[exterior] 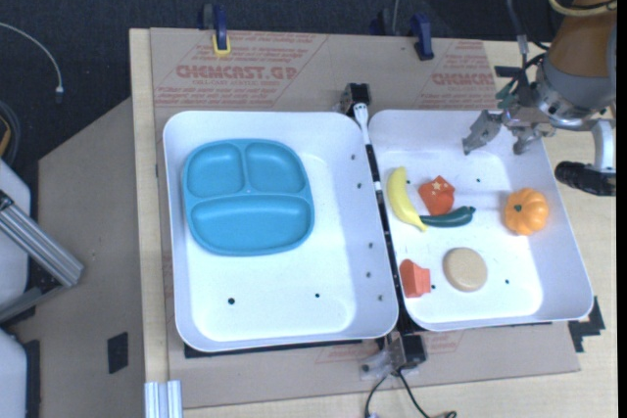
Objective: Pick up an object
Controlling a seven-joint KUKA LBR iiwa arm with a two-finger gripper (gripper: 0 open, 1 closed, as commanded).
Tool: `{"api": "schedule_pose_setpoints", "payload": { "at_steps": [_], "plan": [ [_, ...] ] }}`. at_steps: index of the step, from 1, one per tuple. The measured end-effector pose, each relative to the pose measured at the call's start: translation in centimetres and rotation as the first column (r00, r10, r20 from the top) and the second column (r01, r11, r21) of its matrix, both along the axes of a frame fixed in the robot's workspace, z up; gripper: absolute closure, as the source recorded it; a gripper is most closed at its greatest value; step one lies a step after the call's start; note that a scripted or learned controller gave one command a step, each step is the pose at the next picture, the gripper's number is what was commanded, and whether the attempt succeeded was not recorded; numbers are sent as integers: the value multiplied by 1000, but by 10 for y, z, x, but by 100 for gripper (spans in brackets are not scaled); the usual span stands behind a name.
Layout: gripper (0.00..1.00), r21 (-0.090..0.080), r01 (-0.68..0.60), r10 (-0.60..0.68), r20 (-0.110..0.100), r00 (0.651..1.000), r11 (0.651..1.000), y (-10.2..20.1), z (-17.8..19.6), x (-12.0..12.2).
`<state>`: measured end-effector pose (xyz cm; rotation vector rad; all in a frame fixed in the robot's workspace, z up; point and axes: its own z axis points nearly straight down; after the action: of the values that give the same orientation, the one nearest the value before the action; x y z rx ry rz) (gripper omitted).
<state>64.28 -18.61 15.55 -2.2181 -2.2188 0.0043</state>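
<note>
A: What lies in the left shallow white bin (196, 308) on the worktop (157, 73)?

B: A light blue plastic plate with three compartments (249, 197). It rests flat in the upper-left part of that bin.

A: And in the right shallow white bin (558, 294)?

B: From the left side: a yellow banana (402, 198) near the bin's left wall, standing almost lengthwise. Below it, a small red-orange block (414, 278) lies at the lower-left corner. Just to the right of the banana there is a red rounded toy with a small green top, perhaps a strawberry or pepper (438, 195), and a dark green long vegetable (449, 217) lies under it, touching the banana's lower end. Further down, a beige round disc like a cookie (464, 269). On the right side, a small orange pumpkin (526, 211), apart from the others.

A: Where is the gripper (502, 134)?

B: Above the upper part of the right bin, over bare white floor. Its two grey fingers are spread apart, and nothing is between them. All the objects lie below it, untouched.
</note>
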Motion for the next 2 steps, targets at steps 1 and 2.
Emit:
{"api": "schedule_pose_setpoints", "payload": {
  "at_steps": [1,2],
  "plan": [
    [0,0,-2,2,1,1000,1000,4,-53,10],
    [100,-2,-2,2,7,1000,1000,4,-38,11]
  ]
}}
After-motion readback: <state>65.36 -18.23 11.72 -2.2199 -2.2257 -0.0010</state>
